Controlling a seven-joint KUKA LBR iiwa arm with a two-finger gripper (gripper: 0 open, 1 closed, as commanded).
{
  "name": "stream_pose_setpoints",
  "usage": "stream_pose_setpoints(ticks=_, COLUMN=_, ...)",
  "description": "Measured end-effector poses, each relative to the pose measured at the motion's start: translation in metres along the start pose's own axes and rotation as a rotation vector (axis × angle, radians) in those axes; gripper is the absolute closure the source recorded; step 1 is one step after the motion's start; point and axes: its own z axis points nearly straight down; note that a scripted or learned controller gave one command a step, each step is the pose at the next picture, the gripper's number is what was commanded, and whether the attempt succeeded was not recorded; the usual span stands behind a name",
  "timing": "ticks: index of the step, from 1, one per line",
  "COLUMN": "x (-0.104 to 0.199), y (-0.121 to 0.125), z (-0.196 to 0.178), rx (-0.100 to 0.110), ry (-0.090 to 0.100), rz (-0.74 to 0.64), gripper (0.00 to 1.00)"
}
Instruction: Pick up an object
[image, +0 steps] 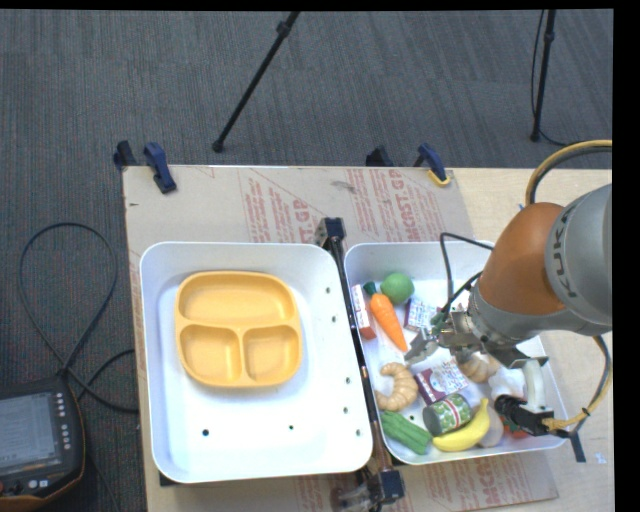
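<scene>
Closest to the camera, at the lower edge of the right bin (452, 250), lie a curved yellow banana (468, 432), a dark green cucumber (405, 430) with a bumpy skin, and a small round can (447, 411) with a green label. Just above them there is a pale brown croissant (398, 386), bent like a crescent, and further up an orange carrot (388, 320), long and pointed, with a smooth round green fruit (397, 287) beside its thick end. Some flat printed packets (443, 381) lie between these toys. The metal claw (440, 340) hangs low over the middle of this bin, near the carrot tip, and I cannot tell how wide it stands or whether it grips anything. The arm (545, 270) behind it is smooth grey with a glossy orange band. The left bin (160, 400), white and shallow with rounded corners, holds a yellow plastic plate (240, 328) with three compartments. Both bins sit on a worktop (260, 200) covered by printed cardboard.
</scene>
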Motion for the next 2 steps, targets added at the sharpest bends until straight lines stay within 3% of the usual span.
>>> stream_pose_setpoints(ticks=1, x=-0.018, y=0.050, z=-0.131, rx=-0.006, ry=-0.002, rz=-0.002, gripper=0.00)
stream_pose_setpoints(ticks=2, x=-0.088, y=-0.004, z=-0.097, rx=-0.001, ry=-0.001, rz=-0.001, gripper=0.00)
